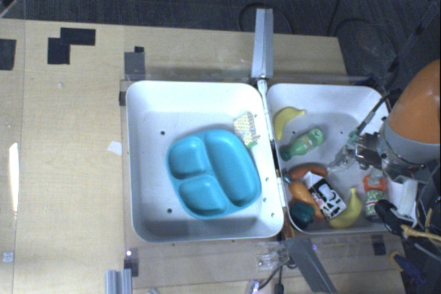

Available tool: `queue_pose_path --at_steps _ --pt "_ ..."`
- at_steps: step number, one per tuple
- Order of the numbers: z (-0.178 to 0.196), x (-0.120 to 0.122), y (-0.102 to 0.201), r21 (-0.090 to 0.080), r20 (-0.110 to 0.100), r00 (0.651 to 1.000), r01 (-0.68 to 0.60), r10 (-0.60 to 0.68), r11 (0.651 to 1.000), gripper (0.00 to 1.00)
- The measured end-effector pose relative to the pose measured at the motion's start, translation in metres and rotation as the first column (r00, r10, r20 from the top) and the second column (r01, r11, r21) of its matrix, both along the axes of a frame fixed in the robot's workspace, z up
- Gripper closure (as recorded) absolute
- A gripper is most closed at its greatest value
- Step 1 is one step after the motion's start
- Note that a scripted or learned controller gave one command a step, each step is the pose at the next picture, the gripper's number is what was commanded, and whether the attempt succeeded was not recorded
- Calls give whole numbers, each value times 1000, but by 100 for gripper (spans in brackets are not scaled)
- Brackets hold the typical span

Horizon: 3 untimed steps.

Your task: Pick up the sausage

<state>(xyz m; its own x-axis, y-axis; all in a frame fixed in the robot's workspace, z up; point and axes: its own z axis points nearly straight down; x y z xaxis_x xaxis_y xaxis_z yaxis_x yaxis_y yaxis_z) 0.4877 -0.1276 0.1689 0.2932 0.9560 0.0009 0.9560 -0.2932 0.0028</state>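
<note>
Step in hand, as I judge it: approach, no grab yet. My gripper (346, 156) hangs over the right bin (365, 94), mid-right of it, w/ the orange-banded arm (413, 113) behind it at the frame's right side.

The sausage (309, 171) is the reddish-orange stick lying roughly crosswise near the bin's left wall, just left of and a bit below my gripper in this view. It's apart from me, no contact.

It's crowded around it. The green bottle (303, 142) sits just above. The black-and-white box (328, 197) and an orange piece (301, 191) press in from below, prob. touching it. A dark teal ball (301, 215) and a banana (349, 210) lie further down, and a 2nd banana (288, 119) sits up top.

To do this well, I'd:
- shift left until centred over the sausage's middle, not its ends
- turn the wrist so I close across its short side
- come straight down into the gap btw bottle and box, since a slanted drop would likely nudge the box or roll the sausage
- go low enough to catch its round sides, else it'll prob. squirt out

Gripper state: too small and blurred here, so I can't tell if it's spread or closed. Nothing visible in it.
</note>
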Motion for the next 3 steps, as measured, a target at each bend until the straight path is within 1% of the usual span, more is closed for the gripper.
queue_pose_path --at_steps 1,2,3 --pt "-51 10 -39 1 27 998 55 -55 998 0" --pt "-52 17 -54 -3 50 998 42 -41 999 0" --pt "-79 14 -66 -2 13 1000 5 -5 1000 0"
